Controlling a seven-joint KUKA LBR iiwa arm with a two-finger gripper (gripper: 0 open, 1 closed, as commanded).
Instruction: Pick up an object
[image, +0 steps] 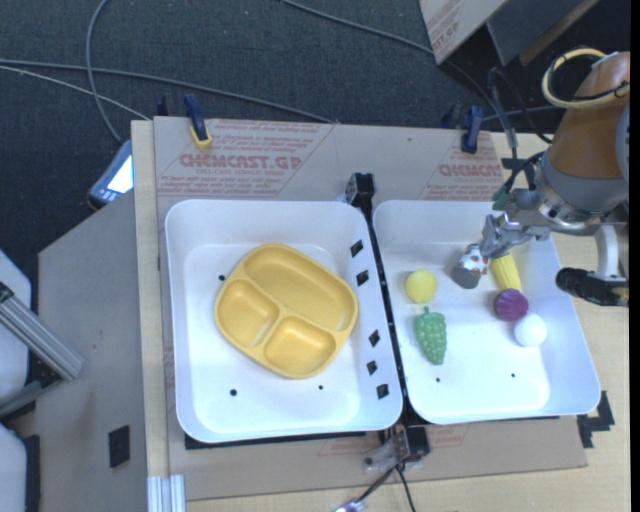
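My gripper (474, 264) hangs low over the back part of the right bin (470, 395), reaching in from the right. Just right of it, touching or nearly so, lies a yellow corn cob (506, 270). A yellow lemon-like ball (421, 286) sits to the gripper's left. A green bunch of grapes (431, 335) lies in front of that ball. A purple fruit (510, 303) and a white ball (529, 330) rest near the bin's right side. A small red-orange spot shows at the gripper's tip; I cannot make out what it is.
The left bin (200, 400) holds a yellow divided plate (286, 310). A black divider with clips (372, 300) runs between the bins. Blue clamps (197, 122) and cables sit at the bench's back edge. The front of the right bin has open floor.
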